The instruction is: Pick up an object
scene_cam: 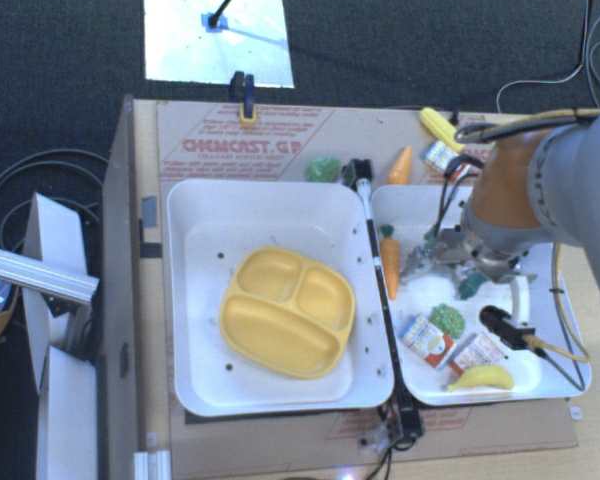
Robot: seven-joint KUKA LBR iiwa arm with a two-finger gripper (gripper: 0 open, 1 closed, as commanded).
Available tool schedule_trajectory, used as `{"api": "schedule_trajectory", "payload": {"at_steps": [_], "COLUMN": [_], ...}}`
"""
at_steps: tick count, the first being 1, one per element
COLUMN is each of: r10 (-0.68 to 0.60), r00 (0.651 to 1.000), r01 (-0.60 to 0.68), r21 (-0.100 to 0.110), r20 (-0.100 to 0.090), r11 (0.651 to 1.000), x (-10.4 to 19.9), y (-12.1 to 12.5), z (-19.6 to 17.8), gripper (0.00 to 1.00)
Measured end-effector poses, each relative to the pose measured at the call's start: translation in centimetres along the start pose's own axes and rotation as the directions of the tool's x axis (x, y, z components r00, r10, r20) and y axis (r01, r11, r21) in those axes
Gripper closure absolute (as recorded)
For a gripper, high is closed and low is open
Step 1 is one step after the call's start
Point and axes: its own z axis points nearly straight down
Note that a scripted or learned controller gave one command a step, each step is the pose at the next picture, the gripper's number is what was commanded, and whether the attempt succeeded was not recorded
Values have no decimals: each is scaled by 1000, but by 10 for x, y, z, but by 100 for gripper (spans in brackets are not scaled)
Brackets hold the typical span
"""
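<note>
My gripper is low in the right bin, near its left side, below the grey arm that reaches in from the right. An orange carrot lies just left of the gripper, along the bin's left wall. A teal object sits just right of the gripper, under the wrist. Nearer the front lie a green broccoli piece, two small red-and-white cartons and a yellow banana. Nothing is visibly held.
The left bin holds a yellow divided plate. Behind the bins, on the cardboard, lie a green item, a second carrot, a yellow object and a small carton.
</note>
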Motion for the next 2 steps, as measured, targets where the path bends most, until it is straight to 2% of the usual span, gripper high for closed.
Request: {"api": "schedule_trajectory", "payload": {"at_steps": [1,2], "r10": [-3,0], "r00": [1000,1000], "r01": [3,0], "r21": [-20,-12], "r20": [7,9], "r11": [1000,1000], "x": [3,13], "y": [88,79], "z": [-5,-4], "gripper": [0,0]}}
